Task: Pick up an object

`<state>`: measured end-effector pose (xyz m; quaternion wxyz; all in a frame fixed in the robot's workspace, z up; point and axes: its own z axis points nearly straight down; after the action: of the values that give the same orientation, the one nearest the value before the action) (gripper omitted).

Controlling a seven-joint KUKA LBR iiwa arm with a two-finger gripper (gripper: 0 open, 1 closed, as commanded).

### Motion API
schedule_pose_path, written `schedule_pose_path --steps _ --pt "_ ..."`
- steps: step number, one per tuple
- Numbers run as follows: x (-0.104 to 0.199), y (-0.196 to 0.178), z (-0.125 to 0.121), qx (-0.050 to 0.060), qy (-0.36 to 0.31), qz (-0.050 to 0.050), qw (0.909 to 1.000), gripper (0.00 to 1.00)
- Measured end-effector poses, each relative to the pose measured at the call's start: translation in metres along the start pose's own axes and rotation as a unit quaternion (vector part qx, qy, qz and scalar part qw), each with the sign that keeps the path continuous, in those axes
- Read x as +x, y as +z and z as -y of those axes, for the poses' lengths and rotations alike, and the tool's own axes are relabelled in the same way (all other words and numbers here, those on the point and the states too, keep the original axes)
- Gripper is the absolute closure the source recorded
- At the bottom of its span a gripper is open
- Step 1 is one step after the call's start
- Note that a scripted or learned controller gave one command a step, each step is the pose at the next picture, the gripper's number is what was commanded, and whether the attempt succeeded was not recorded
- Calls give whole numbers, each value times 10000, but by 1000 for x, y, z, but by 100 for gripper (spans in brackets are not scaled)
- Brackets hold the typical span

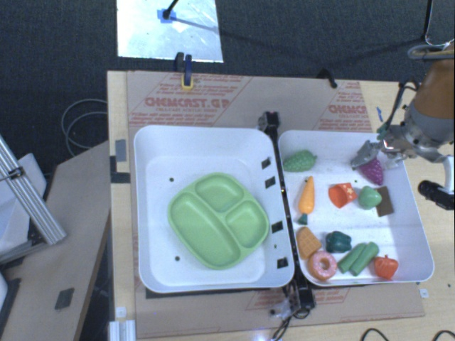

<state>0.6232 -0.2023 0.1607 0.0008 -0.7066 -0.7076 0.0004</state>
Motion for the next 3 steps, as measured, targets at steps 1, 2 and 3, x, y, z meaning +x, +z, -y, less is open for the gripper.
schedule_pose_path --steps 1,2,3 --pt "1 60 6 1 -1 -10 10000 0" --pt "7 71 4 13 -21 -63 10000 0" --pt "4 64 3 -40 -21 -11 10000 100"
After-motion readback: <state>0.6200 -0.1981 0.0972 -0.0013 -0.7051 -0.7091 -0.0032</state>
